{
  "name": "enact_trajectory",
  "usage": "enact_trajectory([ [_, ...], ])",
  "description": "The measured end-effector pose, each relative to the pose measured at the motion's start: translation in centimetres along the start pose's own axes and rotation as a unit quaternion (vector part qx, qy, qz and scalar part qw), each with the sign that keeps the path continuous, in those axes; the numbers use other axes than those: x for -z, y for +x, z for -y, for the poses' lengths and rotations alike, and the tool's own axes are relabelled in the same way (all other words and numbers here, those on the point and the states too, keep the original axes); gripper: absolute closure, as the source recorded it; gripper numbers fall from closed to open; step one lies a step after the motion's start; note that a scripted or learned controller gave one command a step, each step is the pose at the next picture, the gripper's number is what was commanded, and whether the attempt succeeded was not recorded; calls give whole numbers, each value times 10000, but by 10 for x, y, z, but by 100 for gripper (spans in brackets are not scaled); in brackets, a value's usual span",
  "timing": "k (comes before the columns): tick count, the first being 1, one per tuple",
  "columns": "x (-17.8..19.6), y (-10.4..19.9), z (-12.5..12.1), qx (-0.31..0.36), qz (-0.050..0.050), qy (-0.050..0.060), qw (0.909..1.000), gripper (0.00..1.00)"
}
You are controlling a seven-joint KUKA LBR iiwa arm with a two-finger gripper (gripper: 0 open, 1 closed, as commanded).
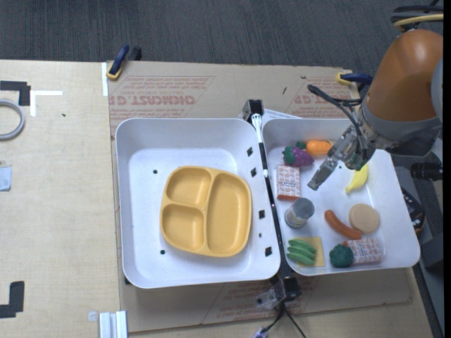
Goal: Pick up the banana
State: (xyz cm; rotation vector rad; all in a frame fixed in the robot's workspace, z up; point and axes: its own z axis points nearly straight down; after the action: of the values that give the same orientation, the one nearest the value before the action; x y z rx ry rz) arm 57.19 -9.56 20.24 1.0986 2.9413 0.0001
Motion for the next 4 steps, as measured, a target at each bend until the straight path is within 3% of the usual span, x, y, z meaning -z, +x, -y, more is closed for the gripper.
enact_trajectory([
  [1, -14, 18, 57, 602, 0, -1, 9982, 0],
  [2, 20, -56, 47, 2201, 14, -6, 9755, 0],
  [3, -86, -108, 22, 2992, 14, -7, 9542, 0],
  [4, -109, -90, 34, 4439, 7, -7, 8961, 0],
])
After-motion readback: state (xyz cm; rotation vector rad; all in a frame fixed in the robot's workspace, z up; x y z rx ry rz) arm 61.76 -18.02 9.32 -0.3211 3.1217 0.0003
